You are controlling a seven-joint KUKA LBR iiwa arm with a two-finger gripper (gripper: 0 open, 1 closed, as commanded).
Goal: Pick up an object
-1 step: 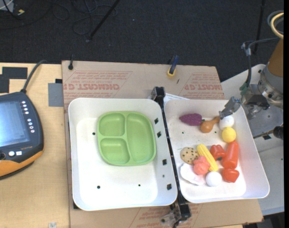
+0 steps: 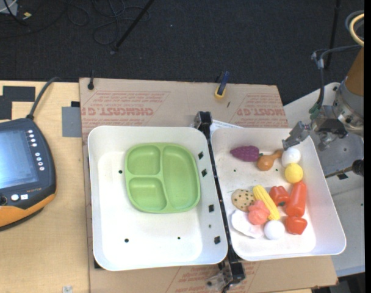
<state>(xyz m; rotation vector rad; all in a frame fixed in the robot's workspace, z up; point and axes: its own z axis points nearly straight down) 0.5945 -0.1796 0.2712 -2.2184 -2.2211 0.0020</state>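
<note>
Two white bins (image 2: 112,249) on cardboard, toys in the right one.
My claw (image 2: 295,134) hovers over its far right edge; grip state, I cannot tell.

Toy foods crowd the right bin (image 2: 332,224): purple eggplant (image 2: 244,153), yellow lemon (image 2: 293,173), corn (image 2: 266,202) (lying across the pink piece (image 2: 257,214)), red pepper (image 2: 297,199), cookie (image 2: 241,199).

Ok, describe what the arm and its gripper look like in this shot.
The arm at the right edge has an orange-brown band above a grey metal wrist, with thin dark cables looping beside it. The gripper is a small grey metal piece reaching toward the right bin. No markings are legible.
</note>
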